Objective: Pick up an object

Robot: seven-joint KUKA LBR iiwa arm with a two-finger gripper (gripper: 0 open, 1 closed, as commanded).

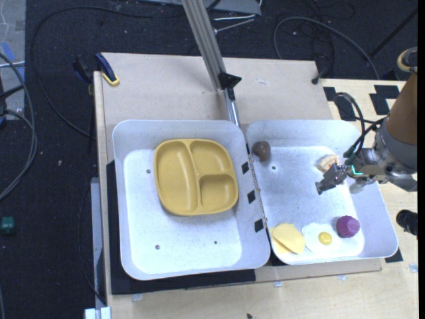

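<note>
The right bin (378, 208) holds several small items. A brown ball (261, 150) sits near its far left corner. A pale orange and white piece (327, 160) lies toward the far right. Along the near edge are a yellow wedge (287, 238), a fried egg toy (319, 236) and a purple object (347, 226). My gripper (331, 180) reaches in from the right and hangs just in front of the orange and white piece, over bare bin floor. Nothing shows in its grasp.
The left bin (133, 198) bears a yellow divided plate (196, 177). A metal pole (206, 38) slants up from the gap between the bins. Cables run along the arm at the right. Bare bin floor lies between the brown ball and the gripper.
</note>
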